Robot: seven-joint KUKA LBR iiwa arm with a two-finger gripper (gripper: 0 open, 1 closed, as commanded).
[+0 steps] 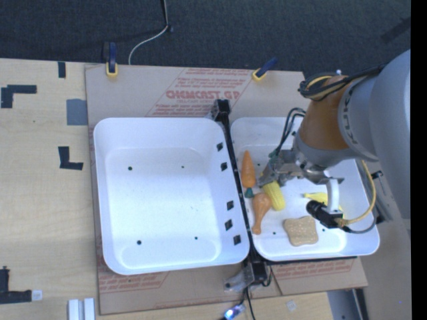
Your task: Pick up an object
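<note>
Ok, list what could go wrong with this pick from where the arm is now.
1. The carrot, corn cob and drumstick lie crowded together by the right bin's left wall, so the gripper may nudge or catch two at once.
2. They sit close to the divider between the bins; a finger could strike it.
3. The arm's yellow cable hangs low over the bread slice and might drag it.

bins (160,135) white | carrot (247,169) orange | corn (274,196) yellow | bread (300,231) tan
</note>
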